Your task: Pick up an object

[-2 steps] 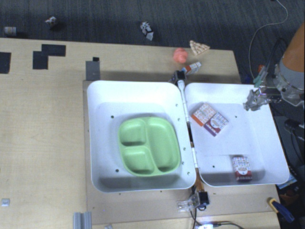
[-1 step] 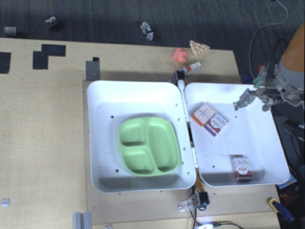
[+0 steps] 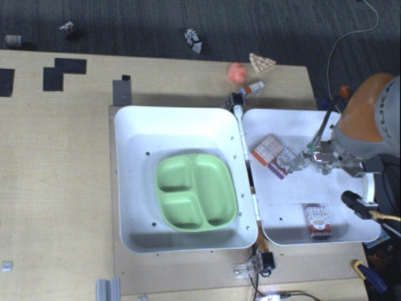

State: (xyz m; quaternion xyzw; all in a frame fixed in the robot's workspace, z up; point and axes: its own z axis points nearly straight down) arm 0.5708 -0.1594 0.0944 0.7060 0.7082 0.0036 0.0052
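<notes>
While seemingly apart, jaws [image 3: 299, 162] hover beside the packet [image 3: 269, 150].

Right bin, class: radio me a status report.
Tool low in right bin, at small box. Red carton lies apart. Nothing blocking.

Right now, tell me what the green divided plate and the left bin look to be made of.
Green divided plate: probably moulded plastic; uniform pale green, soft sheen, rounded compartment ridges. Left bin: likely thin formed plastic; smooth white, rounded corners, faint gloss.
</notes>
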